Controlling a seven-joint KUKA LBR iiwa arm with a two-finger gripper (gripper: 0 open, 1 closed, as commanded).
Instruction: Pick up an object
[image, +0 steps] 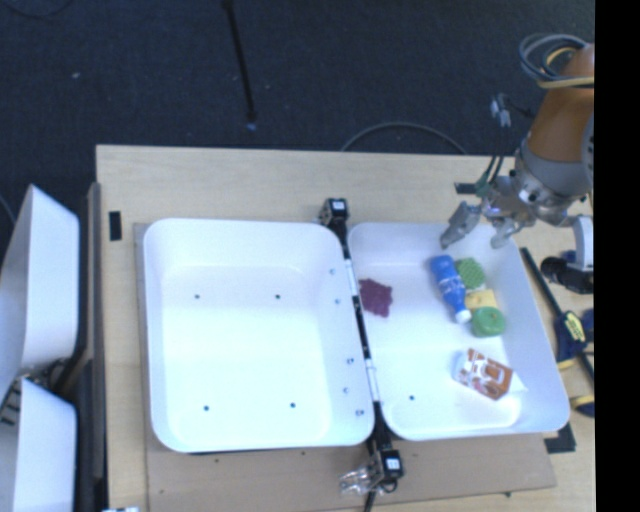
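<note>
Nothing is picked up yet. Our gripper (482, 226) hangs over the right bin (420, 400), jaws apart and holding nothing. The blue bottle (449, 285) lies just below, untouched.

Wooden bench (250, 180) under two white bins (250, 420)

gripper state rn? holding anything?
End effector: open, fingers spread, nothing between them. It hangs over the far edge of the right bin, above the blue bottle.
</note>
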